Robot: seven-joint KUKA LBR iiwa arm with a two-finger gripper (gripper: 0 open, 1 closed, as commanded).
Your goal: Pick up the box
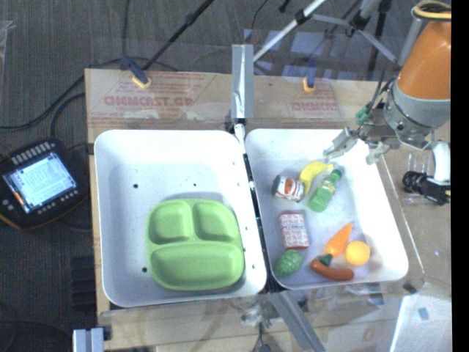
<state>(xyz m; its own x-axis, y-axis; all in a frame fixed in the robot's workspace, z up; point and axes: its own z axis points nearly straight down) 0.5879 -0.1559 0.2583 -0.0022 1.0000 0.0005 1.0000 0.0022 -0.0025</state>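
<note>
Orange-banded arm (429, 57) partly out of frame

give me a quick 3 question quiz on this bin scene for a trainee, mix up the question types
1. True or false: the green divided tray lies in the same bin as the box.
2. Which item touches the green bottle? A) carrot B) banana C) sausage
3. Fill in: the gripper hovers over the right bin's ____ edge.

Key
1. False. The tray lies in the left bin; the box is in the right bin.
2. B. The banana lies against the bottle.
3. Far. It sits above the bin's far rim, apart from the box.
</note>
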